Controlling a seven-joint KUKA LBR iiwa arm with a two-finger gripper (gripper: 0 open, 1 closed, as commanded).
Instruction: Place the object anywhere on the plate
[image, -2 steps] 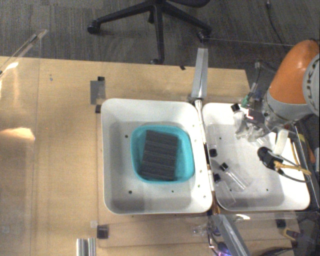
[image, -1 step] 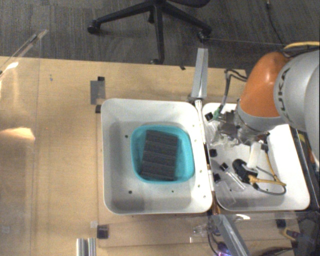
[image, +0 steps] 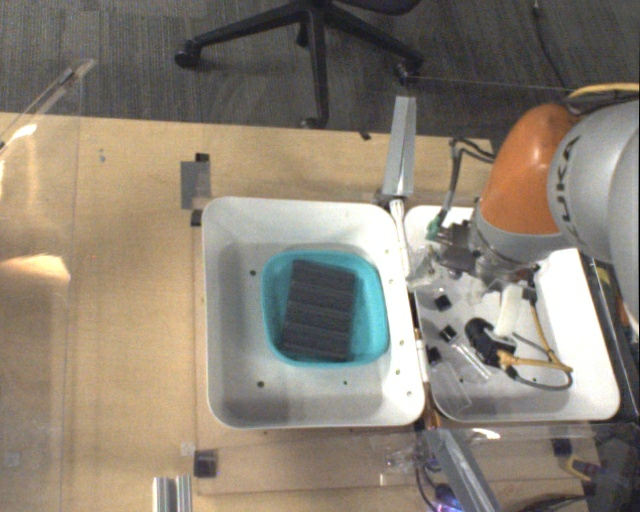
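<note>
A dark grey ribbed block (image: 318, 308) lies flat in the middle of the teal plate (image: 375, 300), which sits in the left white bin (image: 230, 330). The arm with its orange band (image: 525, 170) reaches over the right bin (image: 585, 340). My gripper (image: 452, 292) hangs low over the left part of that bin, next to the wall between the two bins. It is well apart from the plate and the block. I see nothing held in it.
A few small dark bits (image: 447, 332) lie on the right bin's floor beneath the gripper. A metal post (image: 400, 150) stands behind the gap between the bins. An office chair base (image: 315, 40) is on the carpet beyond the bench.
</note>
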